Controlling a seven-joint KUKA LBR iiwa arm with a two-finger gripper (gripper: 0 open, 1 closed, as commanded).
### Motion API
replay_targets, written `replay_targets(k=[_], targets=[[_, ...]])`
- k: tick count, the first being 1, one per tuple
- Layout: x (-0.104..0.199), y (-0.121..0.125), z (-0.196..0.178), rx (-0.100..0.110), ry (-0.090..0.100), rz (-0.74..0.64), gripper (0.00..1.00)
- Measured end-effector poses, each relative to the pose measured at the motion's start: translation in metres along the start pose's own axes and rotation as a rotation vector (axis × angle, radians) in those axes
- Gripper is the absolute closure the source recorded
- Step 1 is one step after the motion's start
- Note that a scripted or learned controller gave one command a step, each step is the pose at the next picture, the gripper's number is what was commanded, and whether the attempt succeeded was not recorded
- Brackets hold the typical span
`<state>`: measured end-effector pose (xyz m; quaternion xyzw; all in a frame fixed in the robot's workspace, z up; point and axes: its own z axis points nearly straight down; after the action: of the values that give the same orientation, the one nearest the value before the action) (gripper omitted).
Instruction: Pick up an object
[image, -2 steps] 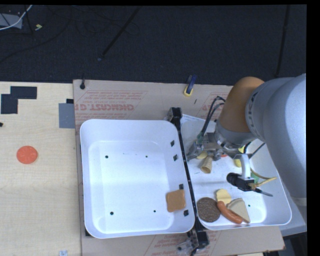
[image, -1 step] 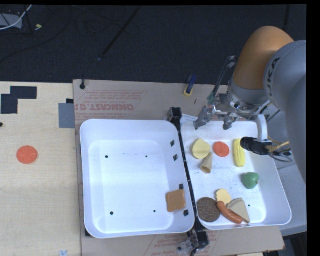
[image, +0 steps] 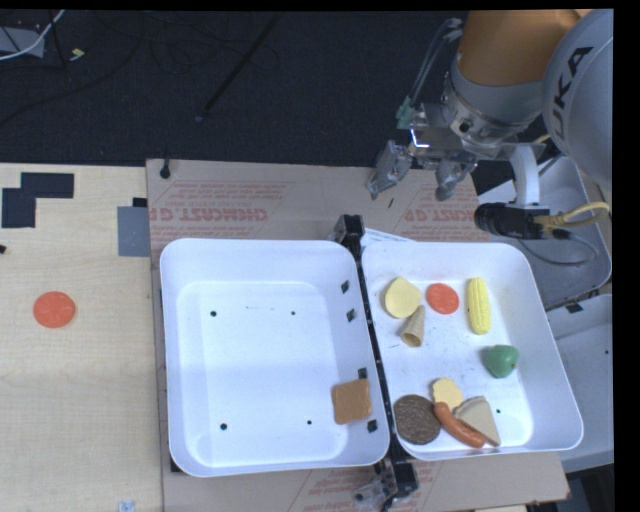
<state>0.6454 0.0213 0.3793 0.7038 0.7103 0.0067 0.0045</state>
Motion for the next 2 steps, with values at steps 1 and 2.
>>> replay_targets(k=[1,2], targets=[[-0.033,0.0,-0.17,0.0,-0.005,0.006,0.0],[0.038,-0.016,-0.158,0.021,-0.001,0.004,0.0]])
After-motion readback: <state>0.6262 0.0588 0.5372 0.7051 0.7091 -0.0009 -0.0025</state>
